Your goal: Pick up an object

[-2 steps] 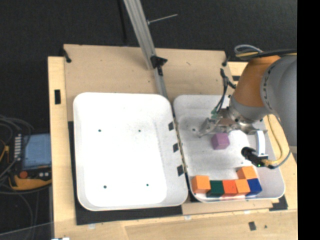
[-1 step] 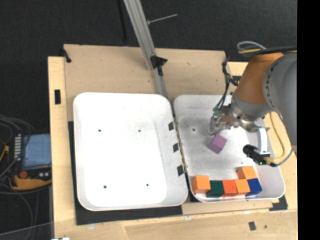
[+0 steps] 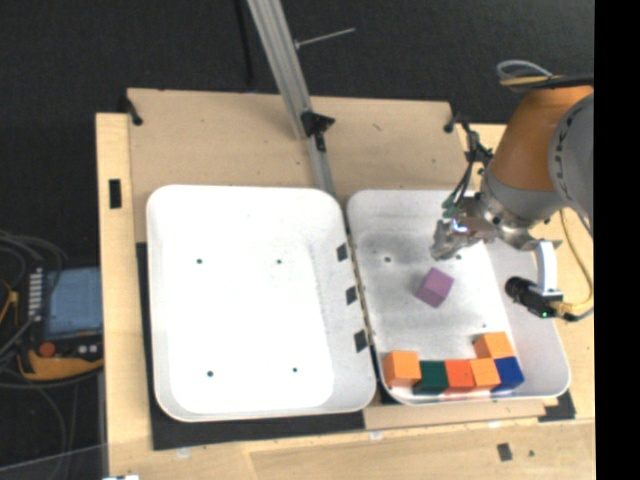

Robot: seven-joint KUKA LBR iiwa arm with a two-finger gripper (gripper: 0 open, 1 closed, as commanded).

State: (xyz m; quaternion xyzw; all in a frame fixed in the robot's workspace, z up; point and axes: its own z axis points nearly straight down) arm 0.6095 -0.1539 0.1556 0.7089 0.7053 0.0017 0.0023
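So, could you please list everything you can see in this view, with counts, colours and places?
Purple block: one, purple, alone near the middle of the right bin.
Row of blocks: about six, orange, dark green, orange-red and blue, bunched along the right bin's near edge.
Right bin: one, white, shallow, holding all the blocks.
Left bin: one, white, shallow, beside the right bin.
Bench: one, tan board under both bins.
Metal pole: one, grey, slanting over the bench's far side.
Blue device: one, with cables, left of the bench.
Arm: one, grey with orange band, from the right.
Pincer: one, just above the purple block.
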